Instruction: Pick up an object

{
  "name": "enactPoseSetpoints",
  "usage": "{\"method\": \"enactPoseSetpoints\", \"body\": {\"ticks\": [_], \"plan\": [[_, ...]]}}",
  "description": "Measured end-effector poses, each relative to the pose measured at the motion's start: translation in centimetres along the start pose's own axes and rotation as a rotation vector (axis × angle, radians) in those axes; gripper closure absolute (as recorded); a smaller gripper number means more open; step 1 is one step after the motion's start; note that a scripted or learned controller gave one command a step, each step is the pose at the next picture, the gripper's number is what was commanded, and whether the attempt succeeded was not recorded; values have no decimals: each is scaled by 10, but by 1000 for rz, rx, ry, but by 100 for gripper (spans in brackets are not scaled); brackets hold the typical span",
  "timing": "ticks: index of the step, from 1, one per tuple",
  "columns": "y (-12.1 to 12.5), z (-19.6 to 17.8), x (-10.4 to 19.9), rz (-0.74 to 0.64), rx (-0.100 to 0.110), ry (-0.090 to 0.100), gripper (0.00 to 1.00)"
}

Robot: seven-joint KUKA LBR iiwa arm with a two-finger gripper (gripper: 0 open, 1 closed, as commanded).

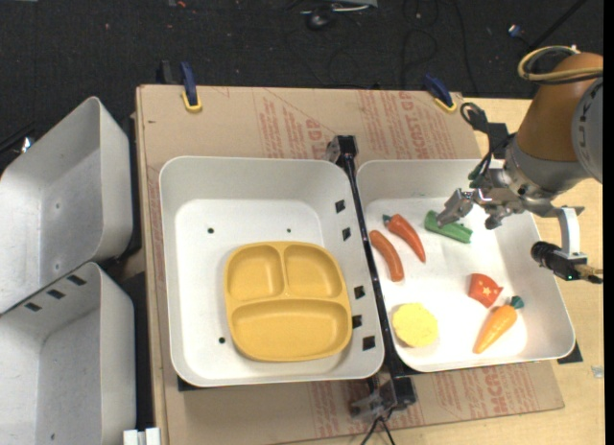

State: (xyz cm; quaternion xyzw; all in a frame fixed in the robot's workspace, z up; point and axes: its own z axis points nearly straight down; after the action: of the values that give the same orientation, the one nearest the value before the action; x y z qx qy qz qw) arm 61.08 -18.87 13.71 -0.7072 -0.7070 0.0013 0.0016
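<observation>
The right bin [537, 246] holds several toy foods: a green piece [450, 231], a red chili [406, 236], an orange-red sausage [388, 254], a yellow round piece [414, 325], a red strawberry [484, 289] and a carrot [496, 327]. My gripper [476, 213] hangs over the bin's far right part, open, with its fingers spread. Its left fingertip is just above the green piece, and nothing sits between the fingers.
The left bin [254, 208] carries a yellow divided plate [286, 299]. A black divider [357, 232] separates the two bins. Grey-white containers [58, 242] stand off the bench at the left. The arm's orange band [556, 107] rises at the right edge.
</observation>
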Motion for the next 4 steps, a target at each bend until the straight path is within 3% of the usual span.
{"method": "enactPoseSetpoints", "body": {"ticks": [1,2,3,4], "plan": [[0,47,1,0,-2,0,0],[1,34,0,-1,-6,-1,100],[-4,-26,-5,1,-9,-2,100],[7,-83,0,-4,-11,-2,100]]}}
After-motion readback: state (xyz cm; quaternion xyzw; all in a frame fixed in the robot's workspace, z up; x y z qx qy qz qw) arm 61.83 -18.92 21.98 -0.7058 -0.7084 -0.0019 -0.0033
